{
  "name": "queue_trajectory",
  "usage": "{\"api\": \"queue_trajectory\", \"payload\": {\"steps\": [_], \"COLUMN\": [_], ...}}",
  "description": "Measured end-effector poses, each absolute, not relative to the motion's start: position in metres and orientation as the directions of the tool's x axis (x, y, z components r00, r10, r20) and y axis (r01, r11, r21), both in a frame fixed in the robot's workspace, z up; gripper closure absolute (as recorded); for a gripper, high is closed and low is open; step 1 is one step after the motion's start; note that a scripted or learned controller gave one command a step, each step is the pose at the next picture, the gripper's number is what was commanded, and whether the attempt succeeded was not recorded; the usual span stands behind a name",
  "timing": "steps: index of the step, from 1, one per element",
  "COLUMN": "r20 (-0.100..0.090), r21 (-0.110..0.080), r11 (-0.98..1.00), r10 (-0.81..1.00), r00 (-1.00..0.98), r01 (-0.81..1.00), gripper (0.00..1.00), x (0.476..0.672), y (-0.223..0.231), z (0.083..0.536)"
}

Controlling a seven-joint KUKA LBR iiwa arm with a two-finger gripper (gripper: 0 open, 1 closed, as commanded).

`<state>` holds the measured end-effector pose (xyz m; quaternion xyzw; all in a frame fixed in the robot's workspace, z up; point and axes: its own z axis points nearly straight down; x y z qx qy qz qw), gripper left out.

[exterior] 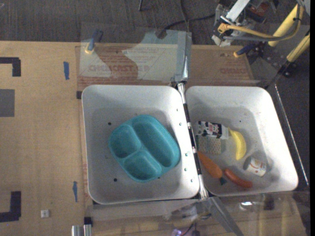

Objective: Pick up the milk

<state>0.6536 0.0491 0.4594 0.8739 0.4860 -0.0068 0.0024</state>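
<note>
Jaws unreadable from here; I judge the reach has not begun.

The gripper (226,26) hangs above the bench's far edge. In the right bin (280,127), the milk (212,130) lies near the left wall beside a banana (239,144); next I descend over it.

We only had one fixed camera, mounted above the bench (39,132) and tilted down. It sat far enough back to catch the left bin (98,181) and right bin (275,132) whole, with floor along the top edge.
</note>
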Motion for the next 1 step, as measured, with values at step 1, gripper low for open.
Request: {"api": "queue_trajectory", "payload": {"steps": [1], "r20": [-0.017], "r21": [-0.002], "r11": [-0.522], "r10": [0.853], "r00": [0.522], "r01": [0.853], "gripper": [1.00], "x": [0.6551], "y": [0.0531], "z": [0.4673]}}
